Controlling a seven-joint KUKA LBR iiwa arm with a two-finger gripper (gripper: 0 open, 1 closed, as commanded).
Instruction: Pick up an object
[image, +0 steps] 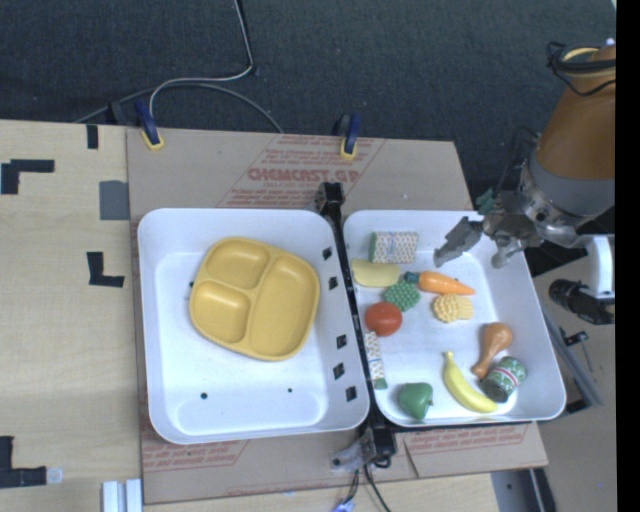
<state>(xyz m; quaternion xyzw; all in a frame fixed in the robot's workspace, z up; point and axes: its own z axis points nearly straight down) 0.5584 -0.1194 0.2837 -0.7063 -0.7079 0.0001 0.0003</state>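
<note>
My gripper (482, 247) hangs over the far right part of the right bin (535, 330), open, with nothing between its fingers. Just below it and to the left lies an orange carrot (445, 284), with a yellow corn piece (452, 309) under that. Further left sit a striped can-like item (395, 246), a pale yellow piece (375, 273), a green bumpy piece (402, 295) and a red tomato (383, 319). Towards the near edge lie a chicken drumstick (492, 347), a banana (466, 385), a small tin (507, 376) and a green pepper (415, 400).
The left bin (170, 380) holds a yellow divided plate (254, 297). A black clip ridge (348, 300) joins the two bins. The arm's orange band (580, 120) rises at the right. Blue and yellow clamps (348, 135) hold the cardboard at the back.
</note>
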